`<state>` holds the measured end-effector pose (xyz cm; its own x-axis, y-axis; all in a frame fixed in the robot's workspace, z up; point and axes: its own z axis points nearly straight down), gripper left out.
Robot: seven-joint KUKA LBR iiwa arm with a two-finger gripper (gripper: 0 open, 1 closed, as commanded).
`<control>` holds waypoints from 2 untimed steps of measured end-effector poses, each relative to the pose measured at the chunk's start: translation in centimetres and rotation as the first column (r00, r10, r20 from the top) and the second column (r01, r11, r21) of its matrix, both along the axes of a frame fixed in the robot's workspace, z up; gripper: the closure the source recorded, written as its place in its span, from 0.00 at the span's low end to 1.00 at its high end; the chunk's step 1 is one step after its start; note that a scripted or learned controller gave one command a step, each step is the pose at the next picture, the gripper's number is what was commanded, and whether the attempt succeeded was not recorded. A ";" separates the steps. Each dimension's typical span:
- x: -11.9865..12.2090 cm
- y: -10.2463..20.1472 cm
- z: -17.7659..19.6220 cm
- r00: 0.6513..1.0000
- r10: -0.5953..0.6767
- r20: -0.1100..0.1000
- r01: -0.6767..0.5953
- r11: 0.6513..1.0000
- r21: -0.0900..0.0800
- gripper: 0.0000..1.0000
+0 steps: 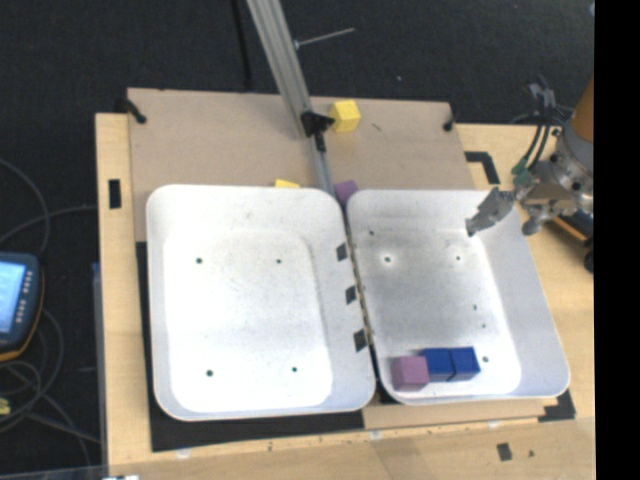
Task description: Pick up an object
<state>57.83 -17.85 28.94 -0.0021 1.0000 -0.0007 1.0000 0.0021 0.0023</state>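
Hovering over the upper right corner of the right bin (pixel 520 298), the gripper (pixel 510 210) has its fingers spread apart with nothing between them. A purple block (pixel 408 371) and a blue block (pixel 449 362) lie touching each other at the bin's near edge, well apart from the gripper. Behind the bins on the worktop (pixel 400 148) are a yellow block (pixel 346 116), a slanted metal rail (pixel 280 48), and a small purple piece (pixel 345 190).
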 end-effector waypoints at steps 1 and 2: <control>-2.2 -0.3 -19.4 1.000 -0.004 0.001 0.004 1.000 -0.003 0.00; -2.0 -0.4 -18.0 1.000 -0.013 0.007 0.013 1.000 -0.002 1.00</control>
<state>55.84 -18.25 10.95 0.0110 0.9999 -0.0031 0.9999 -0.0110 0.0089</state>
